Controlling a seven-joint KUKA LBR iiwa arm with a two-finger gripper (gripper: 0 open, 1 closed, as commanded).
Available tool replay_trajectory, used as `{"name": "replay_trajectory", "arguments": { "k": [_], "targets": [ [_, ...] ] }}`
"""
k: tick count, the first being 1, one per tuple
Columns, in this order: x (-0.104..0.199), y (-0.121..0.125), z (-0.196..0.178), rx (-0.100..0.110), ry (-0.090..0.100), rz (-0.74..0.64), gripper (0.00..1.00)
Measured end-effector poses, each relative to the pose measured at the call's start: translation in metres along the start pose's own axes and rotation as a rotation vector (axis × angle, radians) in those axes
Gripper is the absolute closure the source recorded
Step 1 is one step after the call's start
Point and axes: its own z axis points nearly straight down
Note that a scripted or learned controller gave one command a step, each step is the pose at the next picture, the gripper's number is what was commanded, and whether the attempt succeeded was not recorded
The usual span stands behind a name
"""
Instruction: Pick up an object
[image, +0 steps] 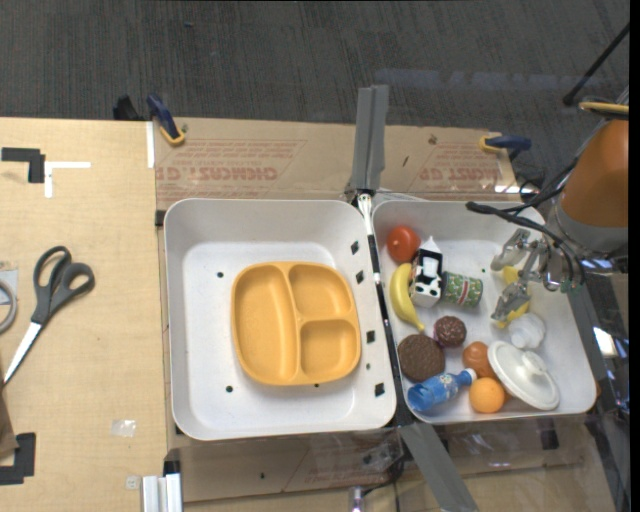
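We judge step: approach, nothing lifted yet. Likely target: small yellow object (512, 312) under end effector (517, 276), near right bin's (572, 330) far-right wall; pale yellow, partly hidden, shape unclear. End effector fingers apart, one each side above it, nothing clamped. Next move calls for short descent, close on object, lift straight. Just below yellow object: white lid (524, 374). Left of it: green can (462, 290), cow-print carton (428, 275), banana (403, 295). Orange divided plate (296, 322) sits in left bin (190, 330).
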Motion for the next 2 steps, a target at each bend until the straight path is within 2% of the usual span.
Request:
{"name": "replay_trajectory", "arguments": {
  "k": [1, 2],
  "targets": [
    [-0.002, 0.0005, -0.0113, 0.001, -0.007, -0.002, 1.0],
    [-0.0019, 0.0006, -0.0113, 0.001, -0.007, -0.002, 0.0]
  ]
}}
